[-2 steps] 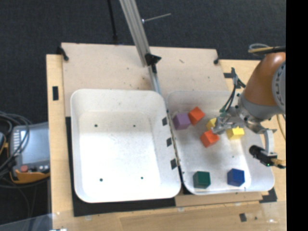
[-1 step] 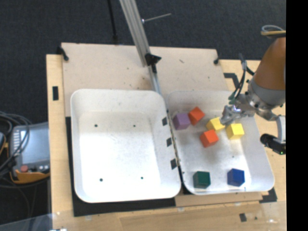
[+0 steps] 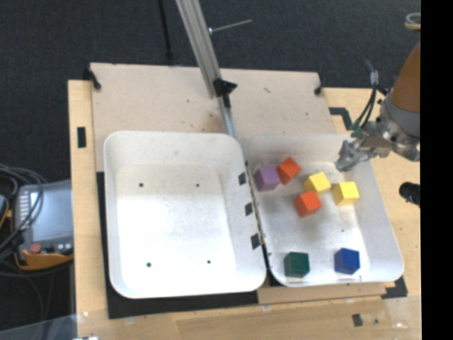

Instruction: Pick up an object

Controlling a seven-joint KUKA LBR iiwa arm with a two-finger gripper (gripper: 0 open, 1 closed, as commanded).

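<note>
From my remote station I see the gripper (image 3: 347,160) over the upper right part of the right bin (image 3: 386,225), hanging from the grey wrist with the orange band above it. At this slant I cannot tell how it is set, and I see no object in it.

Nearest to the gripper, just below and to its left, lies a yellow block (image 3: 318,183). Directly below the gripper sits a second yellow block (image 3: 345,192), just beside the first but apart from it. Below and left of the gripper, touching or nearly touching the first yellow block, is an orange-red block (image 3: 307,203).

Further left of the gripper, at about its own height, another orange-red block (image 3: 288,170) sits tilted, with a purple block (image 3: 267,178) pressed against its left side, close to the bin's left wall.

Well below the gripper, along the bin's near edge, a blue block (image 3: 347,261) sits almost straight under it and a green block (image 3: 296,264) sits to the left of that; the two are apart.

Far to the gripper's left is the left bin (image 3: 113,190). Both bins rest on the wooden bench (image 3: 81,112). Up and left of the gripper a slanted aluminium rail (image 3: 198,37) runs down to the bins' shared edge.
</note>
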